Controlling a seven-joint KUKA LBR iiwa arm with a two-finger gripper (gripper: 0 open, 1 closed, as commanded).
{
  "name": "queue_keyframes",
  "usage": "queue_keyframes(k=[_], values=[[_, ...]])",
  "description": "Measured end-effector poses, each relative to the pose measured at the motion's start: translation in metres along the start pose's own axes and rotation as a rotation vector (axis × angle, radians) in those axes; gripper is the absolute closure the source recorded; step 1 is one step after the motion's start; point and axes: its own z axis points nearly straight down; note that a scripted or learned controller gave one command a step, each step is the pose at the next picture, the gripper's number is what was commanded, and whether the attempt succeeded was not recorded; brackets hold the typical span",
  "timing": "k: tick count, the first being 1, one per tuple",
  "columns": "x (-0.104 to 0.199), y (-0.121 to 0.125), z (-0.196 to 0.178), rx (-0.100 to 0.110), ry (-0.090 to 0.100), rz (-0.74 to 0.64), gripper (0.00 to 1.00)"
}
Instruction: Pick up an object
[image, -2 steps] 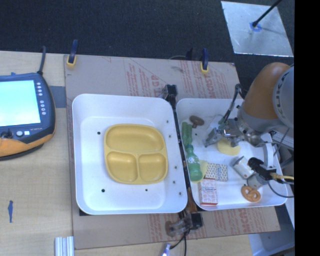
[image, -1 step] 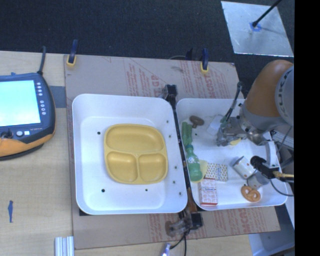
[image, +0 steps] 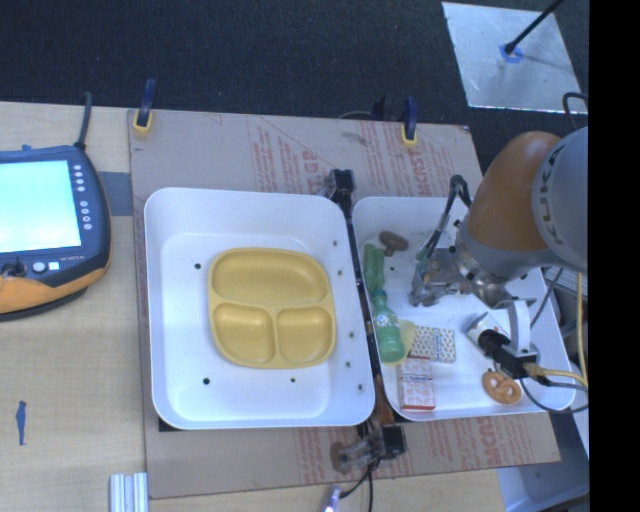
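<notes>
My gripper (image: 428, 288) hangs low over the middle of the right bin (image: 452, 402), its metal fingers pointing down beside a green bottle (image: 381, 320) that lies along the bin's left wall. A small patterned box (image: 432, 343) and a red and white packet (image: 416, 385) lie just below the gripper. A brown pretzel-like ring (image: 501, 386) sits at the bin's lower right, and a small brown piece (image: 392, 240) lies near the top left. I see nothing between the fingers.
The left bin (image: 180, 390) holds a yellow divided plate (image: 271, 305). A tablet-style pendant (image: 45, 225) lies on the bench at far left. Clamps (image: 409, 118) hold the cardboard under the bins. The arm's orange band (image: 512, 190) covers the right bin's upper right.
</notes>
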Motion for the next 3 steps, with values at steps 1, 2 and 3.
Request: queue_keyframes(k=[1,2,3], values=[[-0.001,0.000,0.000,0.000,0.000,0.001,0.00],[-0.007,0.096,0.026,0.018,0.006,0.009,0.00],[0.081,0.100,-0.075,-0.004,0.002,0.002,0.00]])
